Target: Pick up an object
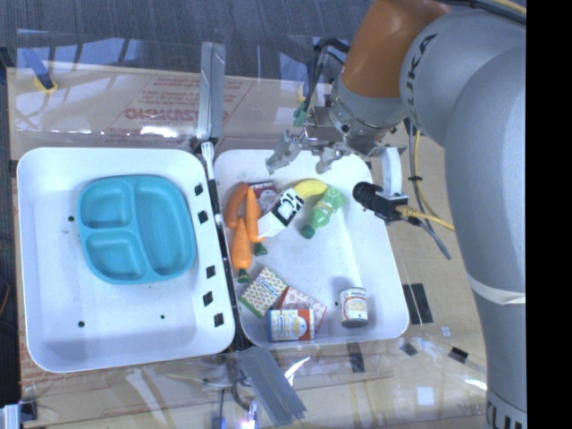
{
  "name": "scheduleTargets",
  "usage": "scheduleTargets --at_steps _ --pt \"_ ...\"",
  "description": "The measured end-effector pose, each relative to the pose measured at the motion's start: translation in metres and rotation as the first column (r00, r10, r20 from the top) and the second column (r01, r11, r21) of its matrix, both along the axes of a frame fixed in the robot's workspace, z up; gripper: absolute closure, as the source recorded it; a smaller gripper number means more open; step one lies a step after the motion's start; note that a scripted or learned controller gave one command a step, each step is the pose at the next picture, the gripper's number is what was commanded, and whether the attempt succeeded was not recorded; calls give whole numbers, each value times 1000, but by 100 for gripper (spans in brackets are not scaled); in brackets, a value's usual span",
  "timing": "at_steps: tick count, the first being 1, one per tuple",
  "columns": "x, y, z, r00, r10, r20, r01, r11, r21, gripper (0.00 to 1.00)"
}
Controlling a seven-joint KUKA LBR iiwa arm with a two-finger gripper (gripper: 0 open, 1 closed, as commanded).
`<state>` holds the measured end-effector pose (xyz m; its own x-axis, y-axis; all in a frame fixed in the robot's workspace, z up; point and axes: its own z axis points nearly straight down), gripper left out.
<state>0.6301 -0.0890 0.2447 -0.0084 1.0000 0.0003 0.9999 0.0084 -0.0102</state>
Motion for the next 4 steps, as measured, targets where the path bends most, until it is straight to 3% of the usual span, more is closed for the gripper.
scheduleTargets --at_steps 1,2,3,4 --pt "-32 -54 -118 983 185 1 -185 983 3 0" --pt "-32 -54 -118 983 185 1 -185 983 3 0" --pt "-50 -35 -119 973 233 2 -233 973 3 0" --pt "-40 -21 -151 950 312 10 -312 950 -5 0"
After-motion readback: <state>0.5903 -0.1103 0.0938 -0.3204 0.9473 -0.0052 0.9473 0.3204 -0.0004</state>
